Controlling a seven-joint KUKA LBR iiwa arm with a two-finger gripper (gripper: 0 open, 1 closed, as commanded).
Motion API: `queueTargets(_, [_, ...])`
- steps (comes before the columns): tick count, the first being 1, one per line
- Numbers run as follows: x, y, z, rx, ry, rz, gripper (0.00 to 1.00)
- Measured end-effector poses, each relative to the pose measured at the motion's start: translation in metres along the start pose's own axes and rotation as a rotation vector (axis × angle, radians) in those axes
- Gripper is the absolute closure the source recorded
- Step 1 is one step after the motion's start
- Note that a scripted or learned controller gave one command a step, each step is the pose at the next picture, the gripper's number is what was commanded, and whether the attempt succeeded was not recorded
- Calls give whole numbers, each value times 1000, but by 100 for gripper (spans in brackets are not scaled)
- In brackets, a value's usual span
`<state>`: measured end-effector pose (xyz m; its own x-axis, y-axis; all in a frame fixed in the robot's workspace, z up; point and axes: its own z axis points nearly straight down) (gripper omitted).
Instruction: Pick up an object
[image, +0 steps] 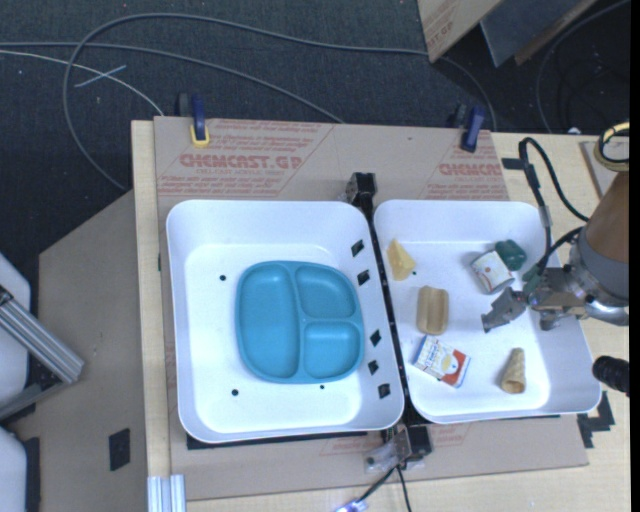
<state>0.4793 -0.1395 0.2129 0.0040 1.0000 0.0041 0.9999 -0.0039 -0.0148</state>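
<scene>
Camera view: metal end effector (505, 310) spread, ungrasping, over glossy right bin (470, 402) near ridged cone (513, 371).

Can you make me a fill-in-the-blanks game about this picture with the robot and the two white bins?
1. The blue divided plate lies in the ____ bin.
2. The blue divided plate has ____ compartments.
3. The small red, white and blue packet lies in the ____ bin, near its front edge.
4. The gripper reaches in from the ____ side of the picture.

Missing words: left; three; right; right
</scene>
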Motion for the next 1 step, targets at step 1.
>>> queueTargets(1, [0,3,-6,-13,-3,-4,0])
